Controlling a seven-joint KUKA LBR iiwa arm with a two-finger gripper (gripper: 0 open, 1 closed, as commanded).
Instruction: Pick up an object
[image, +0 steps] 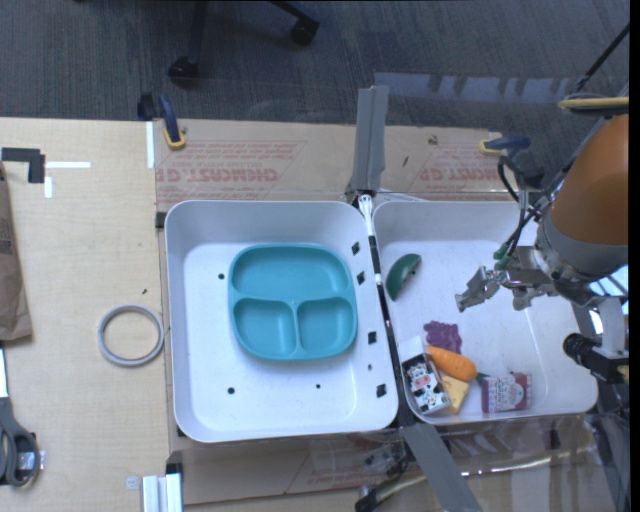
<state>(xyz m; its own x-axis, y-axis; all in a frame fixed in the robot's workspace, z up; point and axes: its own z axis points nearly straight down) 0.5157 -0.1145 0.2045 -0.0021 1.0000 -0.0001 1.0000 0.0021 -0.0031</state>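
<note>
At the far left edge of the worktop (80, 260), part of a brown paper bag (12, 270) is seen, and below it, near the bottom corner, the handles of a pair of scissors (18, 455). A little further right, a grey ring (131, 334) lies flat on the pale wood, just beside the left bin (190, 400) but apart from it. A blue-and-yellow clamp (170, 125) is fixed at the upper edge of the cardboard behind that bin.

In the left bin a teal divided plate (294, 301) is laid flat near the middle, with one wide compartment at the top and two smaller ones below.

The right bin (450, 225) adjoins the left one along a shared wall. Near that wall, in the upper left part of the right bin, a dark green leaf-shaped piece (403, 273) is lying. Lower down, a purple object (442, 334) is seen, with an orange carrot (451, 364) touching it just below. To the left of the carrot, at the bin's lower left corner, a small printed box (424, 384) is found, with a yellow wedge (457, 394) beside it. A pink-and-white packet (505, 392) lies to the right of these, near the front wall.

The gripper (478, 291) is seen above the bin floor, up and right of the purple object and well apart from the leaf-shaped piece. Nothing is seen between its fingers; how far they are parted cannot be told. The arm (596, 190) enters from the right, its orange band visible.
</note>
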